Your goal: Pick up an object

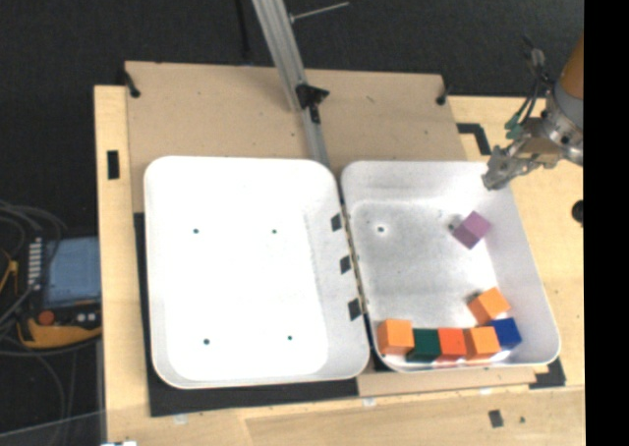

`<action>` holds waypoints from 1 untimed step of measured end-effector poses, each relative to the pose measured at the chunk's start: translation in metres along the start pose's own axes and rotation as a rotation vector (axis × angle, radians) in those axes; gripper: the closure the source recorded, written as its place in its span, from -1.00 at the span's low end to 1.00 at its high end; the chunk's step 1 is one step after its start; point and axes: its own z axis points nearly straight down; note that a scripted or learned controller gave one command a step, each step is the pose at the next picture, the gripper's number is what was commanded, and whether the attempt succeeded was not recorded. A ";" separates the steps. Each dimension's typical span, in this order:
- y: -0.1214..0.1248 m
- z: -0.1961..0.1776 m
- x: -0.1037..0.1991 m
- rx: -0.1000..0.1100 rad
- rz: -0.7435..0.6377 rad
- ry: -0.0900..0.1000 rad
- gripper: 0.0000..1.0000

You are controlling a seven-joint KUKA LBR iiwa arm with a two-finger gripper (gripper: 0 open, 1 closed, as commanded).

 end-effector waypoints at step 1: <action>0.001 -0.029 -0.001 0.004 -0.003 0.002 1.00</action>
